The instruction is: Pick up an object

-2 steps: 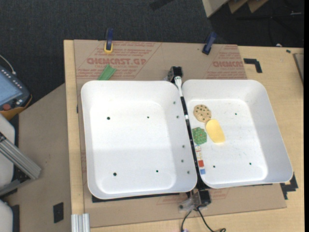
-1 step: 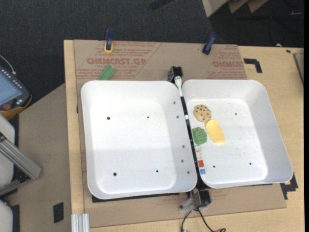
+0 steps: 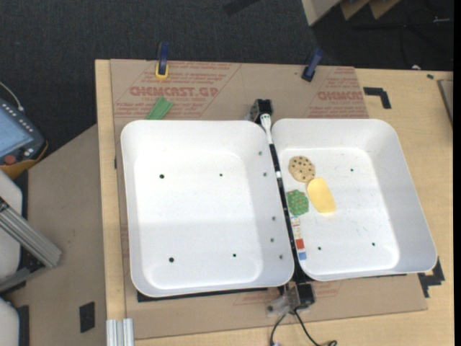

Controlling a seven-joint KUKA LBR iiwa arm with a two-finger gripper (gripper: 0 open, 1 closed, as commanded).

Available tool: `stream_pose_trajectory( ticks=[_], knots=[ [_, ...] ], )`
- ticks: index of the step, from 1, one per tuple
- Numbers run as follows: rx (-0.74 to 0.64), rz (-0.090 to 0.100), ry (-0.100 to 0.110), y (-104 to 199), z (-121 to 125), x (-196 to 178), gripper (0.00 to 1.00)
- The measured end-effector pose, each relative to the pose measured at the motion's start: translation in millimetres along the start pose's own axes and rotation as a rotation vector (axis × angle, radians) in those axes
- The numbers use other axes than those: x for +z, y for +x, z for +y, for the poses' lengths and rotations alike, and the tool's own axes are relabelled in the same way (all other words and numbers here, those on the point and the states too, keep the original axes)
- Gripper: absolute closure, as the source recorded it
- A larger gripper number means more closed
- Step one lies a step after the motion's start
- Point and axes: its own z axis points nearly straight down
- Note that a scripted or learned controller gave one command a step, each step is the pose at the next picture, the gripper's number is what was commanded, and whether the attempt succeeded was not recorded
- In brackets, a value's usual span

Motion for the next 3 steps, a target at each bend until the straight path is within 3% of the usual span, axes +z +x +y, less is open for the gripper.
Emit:
stream_pose_trajectory(
  ticks=[3],
  knots=[
    [0.0,0.0,0.0,0.0,0.0,0.0,1.0]
  ],
)
